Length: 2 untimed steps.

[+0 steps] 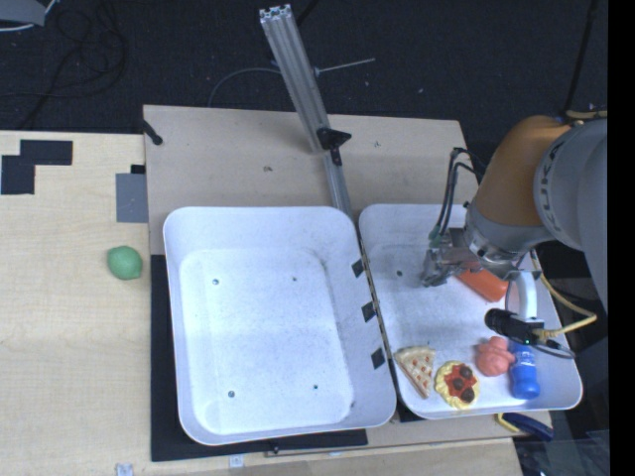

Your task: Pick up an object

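Arm: reaches in from the right over the right bin point(397, 231).
Hand point(434, 274): low in that bin; finger state cannot be told.
Orange block point(483, 284): just beside the hand.
Near edge: pizza slice point(417, 368), round pizza point(456, 383), pink lump point(492, 356), blue bottle point(524, 376).
Surface: green ball point(125, 263), left.

The left bin point(263, 320) has an open floor. In the right bin point(417, 236), the far half is bare, while 5 items crowd the near edge: pizza slice point(418, 368), round toy point(456, 384), pink lump point(492, 355), blue bottle point(524, 376), orange block point(483, 284).
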{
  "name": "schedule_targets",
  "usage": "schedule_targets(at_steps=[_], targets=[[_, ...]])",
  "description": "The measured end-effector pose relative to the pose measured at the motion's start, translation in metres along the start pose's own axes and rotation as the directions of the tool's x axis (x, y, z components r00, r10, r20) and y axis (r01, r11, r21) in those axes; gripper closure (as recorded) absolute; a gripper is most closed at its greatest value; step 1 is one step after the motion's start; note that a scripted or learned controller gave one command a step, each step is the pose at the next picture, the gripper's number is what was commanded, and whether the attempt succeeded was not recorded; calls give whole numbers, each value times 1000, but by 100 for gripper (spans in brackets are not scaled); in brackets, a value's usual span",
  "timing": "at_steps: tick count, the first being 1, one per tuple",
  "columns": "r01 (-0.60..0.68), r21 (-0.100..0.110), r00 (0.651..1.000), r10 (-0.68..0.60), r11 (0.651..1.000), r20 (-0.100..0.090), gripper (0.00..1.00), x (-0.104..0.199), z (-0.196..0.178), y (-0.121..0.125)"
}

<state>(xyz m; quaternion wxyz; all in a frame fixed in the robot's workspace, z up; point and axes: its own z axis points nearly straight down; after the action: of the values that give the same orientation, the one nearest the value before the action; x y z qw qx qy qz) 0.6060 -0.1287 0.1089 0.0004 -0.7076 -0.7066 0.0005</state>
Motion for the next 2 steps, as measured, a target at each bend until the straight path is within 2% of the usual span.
schedule_targets(at_steps=[1,2], targets=[[0,-5,1000,0,1000,1,100,-8,-57,-4],[2,-6,1000,-2,1000,0,100,0,-115,-1]])
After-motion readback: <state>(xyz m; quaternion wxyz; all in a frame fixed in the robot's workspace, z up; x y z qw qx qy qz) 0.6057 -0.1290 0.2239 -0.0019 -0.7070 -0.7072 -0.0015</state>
